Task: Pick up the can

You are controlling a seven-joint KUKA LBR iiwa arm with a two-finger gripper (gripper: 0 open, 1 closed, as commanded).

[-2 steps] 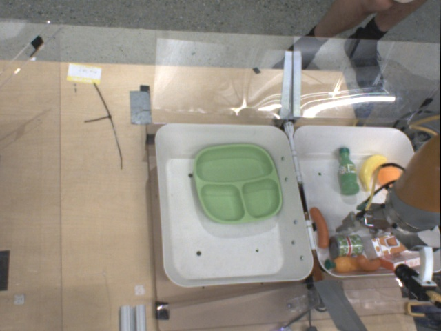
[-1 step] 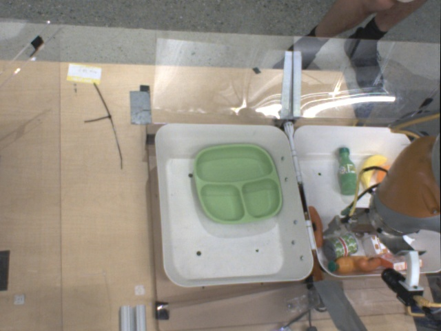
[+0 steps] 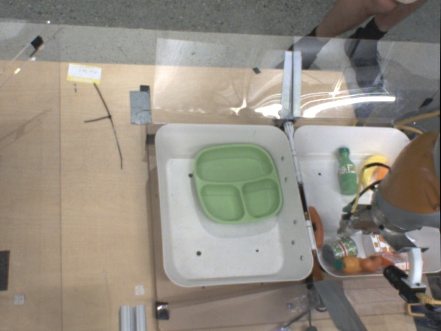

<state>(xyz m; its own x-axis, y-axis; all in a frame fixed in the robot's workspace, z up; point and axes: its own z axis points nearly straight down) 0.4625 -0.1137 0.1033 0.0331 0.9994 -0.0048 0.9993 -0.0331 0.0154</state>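
Gripper [image 3: 357, 221] is low in the right-hand shallow white bin [image 3: 324, 150], at that bin's near end, hanging under the grey arm with the orange band [image 3: 413, 185]. Can't tell from my feed how the tool is set, the wrist covers it, so I won't call a grasp. The small can with the green-and-white label [image 3: 341, 249] lies on its side in the near-left corner of that bin, just below and left of the gripper, near it; I can't see contact. One round end faces the camera, greenish with a dark centre. It's packed in: orange round fruit-like thing [image 3: 352, 265] touching it on the near side, a red-and-white printed packet [image 3: 381, 245] just to the right, a red sausage-shaped item [image 3: 315, 227] along the bin's left wall. Risks as I read it: can is round and lying down, so an off-centre close could roll or squirt it into the corner; the neighbours are tight enough that the tool could catch the fruit or packet instead; bin wall right beside it limits approach. Green plastic bottle [image 3: 346, 172] and yellow rounded object [image 3: 376, 165] sit further back, well apart. Green three-compartment plate [image 3: 238, 183] is in the left white bin [image 3: 172, 205], not involved.
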